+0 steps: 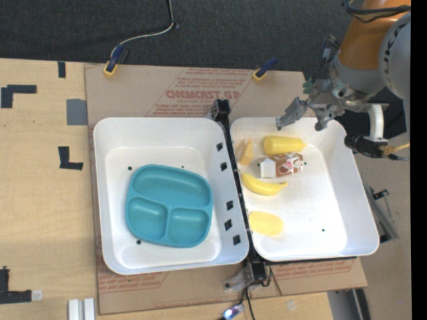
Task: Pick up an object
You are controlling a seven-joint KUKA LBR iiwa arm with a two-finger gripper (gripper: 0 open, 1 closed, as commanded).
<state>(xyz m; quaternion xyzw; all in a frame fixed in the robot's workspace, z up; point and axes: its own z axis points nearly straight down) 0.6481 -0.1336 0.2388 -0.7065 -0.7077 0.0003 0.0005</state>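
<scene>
I am seeing the gripper [307, 115] hanging over the far rim of the right bin [347, 212], at about one o'clock from that bin's middle, with its two fingers spread wide and nothing sitting between them. The arm [370, 35] is reaching in from three o'clock.

The toys are lying in the right bin's far-left part, all clear of the fingers. A yellow cylinder-like block [283, 144] is lying just at seven o'clock from the gripper. Touching it at six o'clock, a small red-and-white carton [283, 166] is resting on its side. A banana [264, 185] is curving at seven o'clock from the carton, and a pale yellow wedge [247, 151] is lying at nine o'clock from the block. A flat yellow piece [265, 223] is sitting nearer me, at six o'clock from the banana.

In the left bin [110, 179], a teal divided plate [169, 205] is lying flat.
</scene>
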